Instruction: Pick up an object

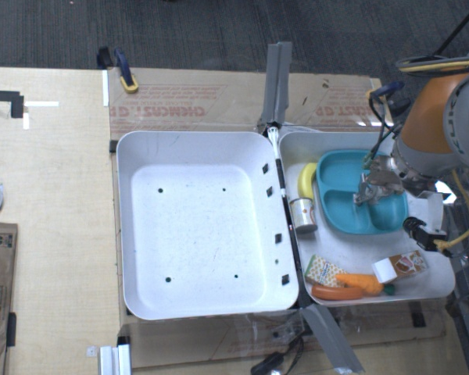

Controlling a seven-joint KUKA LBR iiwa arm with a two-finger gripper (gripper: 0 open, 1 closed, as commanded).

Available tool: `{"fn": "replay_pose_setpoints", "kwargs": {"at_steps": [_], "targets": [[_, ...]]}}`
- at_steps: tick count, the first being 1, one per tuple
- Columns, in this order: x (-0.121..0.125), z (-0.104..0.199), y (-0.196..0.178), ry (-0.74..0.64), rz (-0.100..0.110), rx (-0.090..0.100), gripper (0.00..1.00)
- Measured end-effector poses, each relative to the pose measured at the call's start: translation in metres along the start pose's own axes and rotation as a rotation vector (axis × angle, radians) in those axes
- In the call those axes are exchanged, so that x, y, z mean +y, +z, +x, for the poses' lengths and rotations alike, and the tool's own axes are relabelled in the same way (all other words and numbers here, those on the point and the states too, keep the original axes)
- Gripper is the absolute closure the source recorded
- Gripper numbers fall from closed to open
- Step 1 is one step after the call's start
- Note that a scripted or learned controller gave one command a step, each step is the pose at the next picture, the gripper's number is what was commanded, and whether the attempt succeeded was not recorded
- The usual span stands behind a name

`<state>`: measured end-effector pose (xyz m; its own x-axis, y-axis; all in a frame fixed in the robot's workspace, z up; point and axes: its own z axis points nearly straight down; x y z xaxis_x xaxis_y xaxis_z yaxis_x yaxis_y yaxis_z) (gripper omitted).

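- The tool point(367, 192) hangs over the teal bowl point(359, 201) in the right bin point(438, 287), and whether it is released or clenched cannot be told from this slanted look down.
- No object is seen in its grip, so the pick is judged not yet made.
- The bowl's raised rim seems the likeliest hold; one side of the tool inside the wall and one outside would probably suit.
- The yellow banana point(307, 180) touches the bowl's left edge and the metal can point(302, 214) stands just beside it.
- The carrot point(358, 284), small carton point(402, 266) and patterned packet point(323, 270) crowd the near edge.
- Open room lies in the left bin point(129, 209).
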<state>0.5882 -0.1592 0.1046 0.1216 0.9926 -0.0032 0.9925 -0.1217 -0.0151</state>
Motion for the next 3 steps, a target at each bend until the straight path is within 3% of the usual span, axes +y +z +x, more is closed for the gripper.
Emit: {"fn": "replay_pose_setpoints", "kwargs": {"at_steps": [1,2,3], "targets": [[0.001,0.0,0.0,-0.001,-0.005,-0.001,0.0],[0.041,0.008,0.006,0.062,0.11,-0.003,0.0],[0.036,0.006,0.002,0.063,0.132,-0.005,1.0]]}}
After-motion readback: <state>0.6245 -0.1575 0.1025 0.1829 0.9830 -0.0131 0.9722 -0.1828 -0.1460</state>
